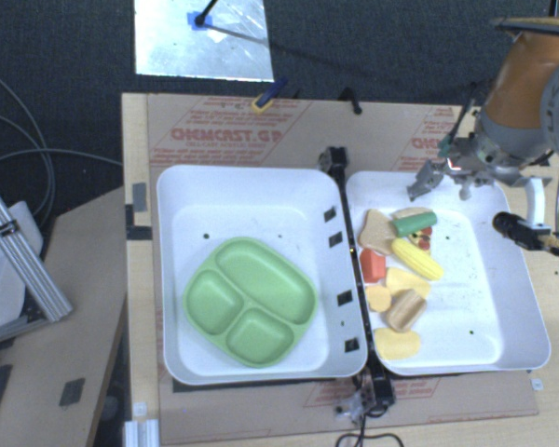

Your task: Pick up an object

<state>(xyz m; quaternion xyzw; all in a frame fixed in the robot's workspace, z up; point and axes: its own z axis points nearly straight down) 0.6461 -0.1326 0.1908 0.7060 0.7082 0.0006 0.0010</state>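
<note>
Several toy foods lie in a heap along the left side of the right bin (503, 343): a tan bread slice (377, 230), a green piece (415, 221), a yellow corn cob (417, 258), a red-orange piece (373, 265), a brown bun (405, 309) and a yellow piece (397, 344). My gripper (443, 181) hangs over the bin's far edge, up and to the right of the heap. Its two fingers stand spread apart with nothing between them.
The left bin (196, 194) holds a green divided plate (250, 300). A black divider with clips (347, 250) runs between the bins. Both bins rest on a cardboard sheet (224, 128). A black fitting (517, 228) sticks out at the right bin's right rim.
</note>
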